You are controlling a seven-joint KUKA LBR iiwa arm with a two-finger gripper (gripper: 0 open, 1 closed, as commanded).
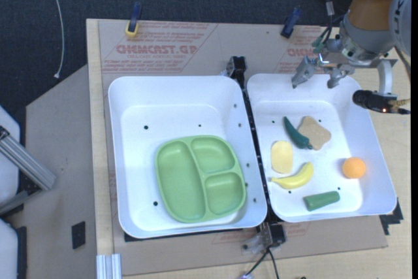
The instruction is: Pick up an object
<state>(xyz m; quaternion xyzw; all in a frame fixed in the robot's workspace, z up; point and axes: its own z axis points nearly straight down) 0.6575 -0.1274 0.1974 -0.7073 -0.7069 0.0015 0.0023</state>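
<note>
My gripper (319, 78) hangs over the far edge of the right bin (375, 140), its two fingers spread apart with nothing between them. Below it in that bin lie a dark green pepper (296, 132) touching a tan slice of bread (315, 132), a pale yellow piece (282, 157), a yellow banana (293, 178), an orange (353, 168) and a green block (321, 200). All of these lie nearer the camera than the gripper.
The left bin (130, 114) holds a green divided plate (199, 176). Black clamps (236, 66) join the bins at the far and near ends. Blue clips (290, 22) pin the cardboard at the back. A black cable connector (371, 100) sticks out right of the gripper.
</note>
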